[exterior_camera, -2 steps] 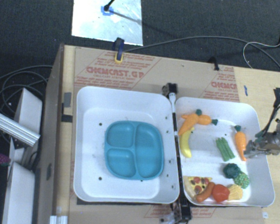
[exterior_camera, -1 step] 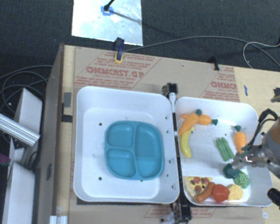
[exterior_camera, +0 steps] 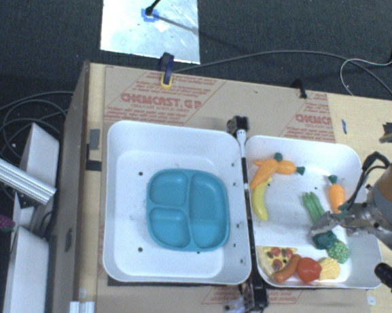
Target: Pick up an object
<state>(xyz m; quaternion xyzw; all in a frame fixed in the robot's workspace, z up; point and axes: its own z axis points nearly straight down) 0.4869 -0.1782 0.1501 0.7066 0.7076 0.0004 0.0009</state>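
Clutter is the main hazard in the right bin (exterior_camera: 351, 156), where the gripper (exterior_camera: 326, 225) hangs low over the toy food near that bin's right edge. Its dark fingers appear slightly spread around the lower end of a green bean bundle (exterior_camera: 311, 205), but whether they pinch anything cannot be told from this angle. Nothing is clearly held.

Judging from the crowding, a closing grasp could catch two items at once or nudge a neighbour aside: a broccoli floret (exterior_camera: 338, 251) lies just beside the fingertips, and a small carrot (exterior_camera: 336, 196) sits near the arm's wrist by the right edge. A glancing pinch on the slim bean bundle may also let it slip free as the arm lifts.

Toward the right bin's back-left corner lie an orange carrot (exterior_camera: 271, 168) and a yellow banana (exterior_camera: 259, 201), touching each other. Along its front edge rest a pizza slice (exterior_camera: 277, 255), a sausage (exterior_camera: 288, 268), a red tomato (exterior_camera: 309, 270) and a yellow corn piece (exterior_camera: 329, 268), packed close together.

The left bin (exterior_camera: 129, 140) carries one item, a blue divided plate (exterior_camera: 188, 209) lying flat near its centre, its compartments bare. Any of these pieces would satisfy the task; the nearest candidates are the bean bundle and the broccoli under the gripper.
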